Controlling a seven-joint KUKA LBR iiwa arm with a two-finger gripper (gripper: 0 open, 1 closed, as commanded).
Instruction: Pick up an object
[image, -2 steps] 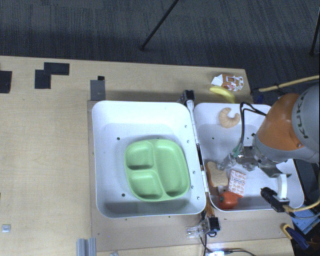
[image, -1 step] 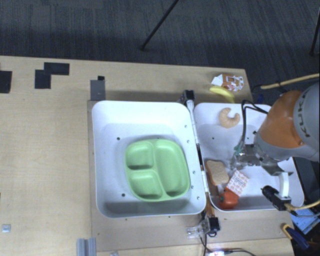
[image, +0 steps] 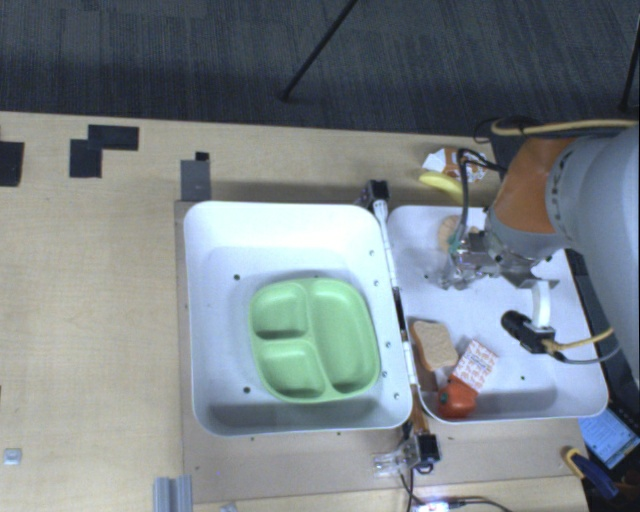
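Note:
My gripper (image: 457, 274) hangs low over the upper middle of the right bin (image: 580, 400), pointing left. Just above it, a pale round bun-like piece (image: 449, 232) lies near the bin's top wall, partly hidden by the wrist. Lower in the same bin a slice of bread (image: 432, 346) leans by the left wall. A red-and-white packet (image: 476, 363) and a red tomato (image: 457, 399) sit to the right of and below the bread. I see nothing between the gripper and these objects.
The left bin (image: 215, 260) holds a green divided plate (image: 313, 337). A yellow banana-like toy (image: 440, 181) and a white wrapper (image: 437, 160) lie on the bench behind the right bin. The arm covers the right bin's upper right part.

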